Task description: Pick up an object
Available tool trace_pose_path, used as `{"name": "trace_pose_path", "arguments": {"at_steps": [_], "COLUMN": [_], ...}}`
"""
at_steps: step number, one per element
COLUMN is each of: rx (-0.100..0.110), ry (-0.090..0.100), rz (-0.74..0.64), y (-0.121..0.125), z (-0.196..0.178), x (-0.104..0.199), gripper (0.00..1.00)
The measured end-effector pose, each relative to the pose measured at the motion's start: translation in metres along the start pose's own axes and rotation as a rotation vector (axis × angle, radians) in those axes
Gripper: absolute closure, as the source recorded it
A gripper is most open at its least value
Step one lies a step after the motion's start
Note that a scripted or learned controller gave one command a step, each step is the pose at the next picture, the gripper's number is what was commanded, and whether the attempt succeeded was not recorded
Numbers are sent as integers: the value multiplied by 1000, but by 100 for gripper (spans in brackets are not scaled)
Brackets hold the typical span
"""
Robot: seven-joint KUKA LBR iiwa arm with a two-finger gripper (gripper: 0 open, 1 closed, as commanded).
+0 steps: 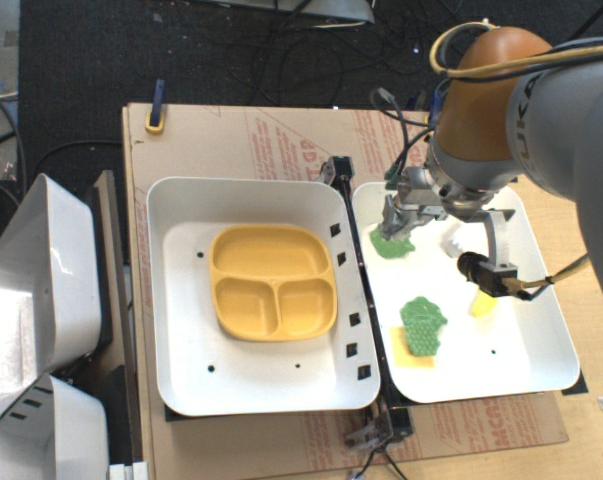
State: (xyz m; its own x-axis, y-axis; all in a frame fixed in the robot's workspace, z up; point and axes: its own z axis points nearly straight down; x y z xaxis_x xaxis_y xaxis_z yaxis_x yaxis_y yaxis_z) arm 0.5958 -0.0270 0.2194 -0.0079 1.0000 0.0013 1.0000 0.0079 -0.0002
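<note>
Gripper (399,218) sits low over a flat green piece (390,244) in the right bin (541,358); its state is unclear.

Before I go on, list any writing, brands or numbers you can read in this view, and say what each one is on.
"UK", grey letters cut off by other parts, on the robot arm.
Red printing on the cardboard sheet under the bins, above the left bin: upside down and too faint to read.
More red printing on the cardboard's front edge: also unreadable.
</note>
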Motion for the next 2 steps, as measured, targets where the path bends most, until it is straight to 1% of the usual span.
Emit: {"name": "trace_pose_path", "arguments": {"at_steps": [1,2], "rx": [-2,0], "ry": [1,0], "rz": [-1,-1], "y": [4,6], "z": [-13,-2], "x": [51,103], "gripper": [100,100]}}
